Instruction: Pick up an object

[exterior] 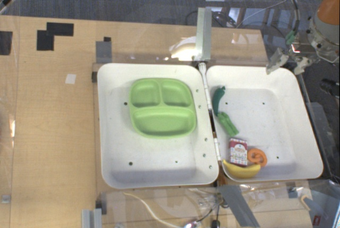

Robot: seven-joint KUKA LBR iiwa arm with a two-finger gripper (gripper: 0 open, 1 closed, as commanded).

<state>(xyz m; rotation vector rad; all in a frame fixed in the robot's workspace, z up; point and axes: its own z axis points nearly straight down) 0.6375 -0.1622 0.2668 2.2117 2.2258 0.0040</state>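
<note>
- My claw hangs over the far right corner of the right bin, its fingers apart with nothing between them.
- In that bin, a green toy lies against the left wall.
- At the near left corner sit a small red carton, a banana just in front of it, and an orange piece beside the carton.
- The left bin holds a green divided plate, lying flat near its middle.
- Both bins rest on the wooden counter.
</note>
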